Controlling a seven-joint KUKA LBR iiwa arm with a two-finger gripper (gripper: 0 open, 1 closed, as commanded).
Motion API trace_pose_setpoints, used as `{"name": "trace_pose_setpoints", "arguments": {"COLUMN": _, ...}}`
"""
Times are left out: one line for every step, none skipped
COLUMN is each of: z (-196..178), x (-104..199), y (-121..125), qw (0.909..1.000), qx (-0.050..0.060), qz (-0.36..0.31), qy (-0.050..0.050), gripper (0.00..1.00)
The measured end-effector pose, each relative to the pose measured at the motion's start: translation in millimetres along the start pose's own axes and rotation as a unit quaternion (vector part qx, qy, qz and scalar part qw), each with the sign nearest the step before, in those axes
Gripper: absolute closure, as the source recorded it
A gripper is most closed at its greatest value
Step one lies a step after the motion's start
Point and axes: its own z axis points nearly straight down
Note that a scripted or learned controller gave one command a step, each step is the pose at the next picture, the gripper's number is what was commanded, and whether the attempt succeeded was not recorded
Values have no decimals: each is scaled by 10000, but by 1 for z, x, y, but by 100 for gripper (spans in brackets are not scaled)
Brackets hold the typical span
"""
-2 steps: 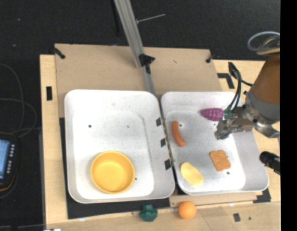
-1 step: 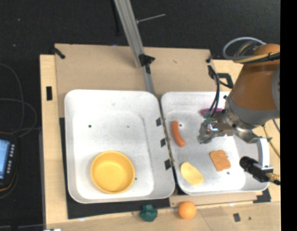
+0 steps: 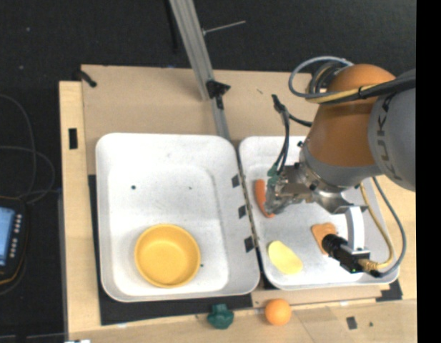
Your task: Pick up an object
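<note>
My gripper point(image 3: 271, 200) reaches down into the left part of the right bin point(image 3: 277, 152), right beside an orange-red carrot-like object point(image 3: 259, 192) near the bin's left wall. The arm's body hides most of the gripper. A pale yellow lemon-like object point(image 3: 284, 257) lies in the front of the right bin. A small orange piece point(image 3: 323, 231) lies to its right, partly behind a black part of the arm. A yellow bowl point(image 3: 167, 255) sits in the front of the left bin point(image 3: 163, 163).
An orange ball point(image 3: 277, 311) and a small green object point(image 3: 221, 317) lie on the bench in front of the bins. A grey metal rail point(image 3: 195, 45) slants down from the top to the gap between the bins. Cables loop over the arm.
</note>
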Motion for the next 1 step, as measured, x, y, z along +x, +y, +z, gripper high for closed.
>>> {"name": "trace_pose_setpoints", "arguments": {"z": -4, "x": 53, "y": 3, "qw": 10000, "qx": -2, "qz": 4, "qy": -2, "gripper": 100}}
